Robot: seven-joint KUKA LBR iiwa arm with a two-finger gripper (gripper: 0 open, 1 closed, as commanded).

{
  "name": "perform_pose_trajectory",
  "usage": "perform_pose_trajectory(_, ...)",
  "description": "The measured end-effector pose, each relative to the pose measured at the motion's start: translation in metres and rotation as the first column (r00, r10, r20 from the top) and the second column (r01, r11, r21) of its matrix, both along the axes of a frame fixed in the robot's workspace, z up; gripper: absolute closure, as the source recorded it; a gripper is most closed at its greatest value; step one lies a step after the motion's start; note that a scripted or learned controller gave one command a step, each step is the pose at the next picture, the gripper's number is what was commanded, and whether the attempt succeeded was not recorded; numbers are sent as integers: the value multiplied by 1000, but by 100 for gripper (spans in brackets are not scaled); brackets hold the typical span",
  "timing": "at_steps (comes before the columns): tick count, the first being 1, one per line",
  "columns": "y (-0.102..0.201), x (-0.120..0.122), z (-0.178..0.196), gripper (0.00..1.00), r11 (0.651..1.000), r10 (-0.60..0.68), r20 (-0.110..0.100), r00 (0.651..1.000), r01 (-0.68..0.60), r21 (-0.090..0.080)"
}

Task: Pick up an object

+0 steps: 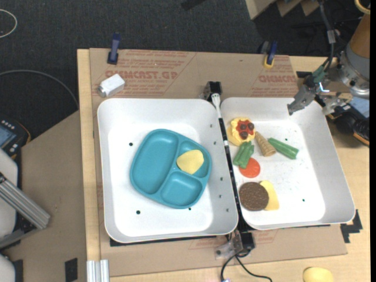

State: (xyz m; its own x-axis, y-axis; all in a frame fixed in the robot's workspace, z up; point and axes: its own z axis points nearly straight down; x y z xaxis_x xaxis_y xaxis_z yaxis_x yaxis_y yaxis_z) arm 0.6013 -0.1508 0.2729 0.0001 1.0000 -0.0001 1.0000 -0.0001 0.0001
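Note:
The right bin (329,175) holds several toy foods: a yellow pizza slice (241,130), a tan cone (265,144), a green pod (284,148), a green pepper (243,154), a red slice (251,168), a brown round patty (253,196) and a yellow piece (271,195) beside it. My gripper (295,105) hangs over the bin's far right corner, apart from all the foods, with nothing seen in it. In the left bin (117,128) lies a blue divided plate (158,169) with a pale yellow piece (190,161) in one compartment.
Both bins rest on a cardboard sheet (176,69) held by blue clamps (114,49) (270,54). A small white block (111,85) sits on the sheet at far left. A black bracket (213,89) stands between the bins. A yellow object (317,274) lies at the near right.

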Motion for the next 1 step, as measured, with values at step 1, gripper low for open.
perform_pose_trajectory(1,7,44,274,0,1000,4,22,1000,-4,-7)
